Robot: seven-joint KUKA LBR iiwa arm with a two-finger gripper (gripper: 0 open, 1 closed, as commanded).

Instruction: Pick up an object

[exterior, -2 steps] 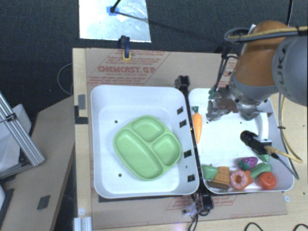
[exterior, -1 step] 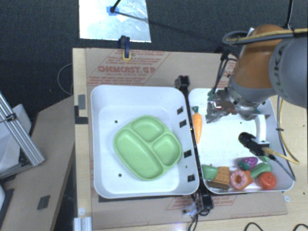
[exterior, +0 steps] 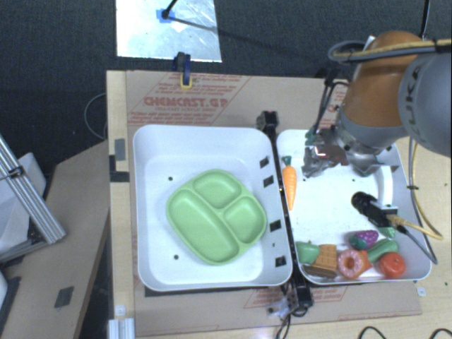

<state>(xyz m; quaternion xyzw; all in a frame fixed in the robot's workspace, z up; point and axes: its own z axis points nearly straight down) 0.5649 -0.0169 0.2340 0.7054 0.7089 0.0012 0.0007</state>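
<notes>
camera view has the grey arm with its orange band (exterior: 381,73) reaching from the right over the right white bin's (exterior: 321,221) far end, its two-finger gripper (exterior: 316,159) hanging low; its opening cannot be made out. just left of it an orange plastic carrot (exterior: 288,183) with a green top lies lengthwise, perhaps touching that bin's left wall.

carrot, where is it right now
The carrot lies in the right bin, against its left wall by the divider, just left of the gripper.
</notes>
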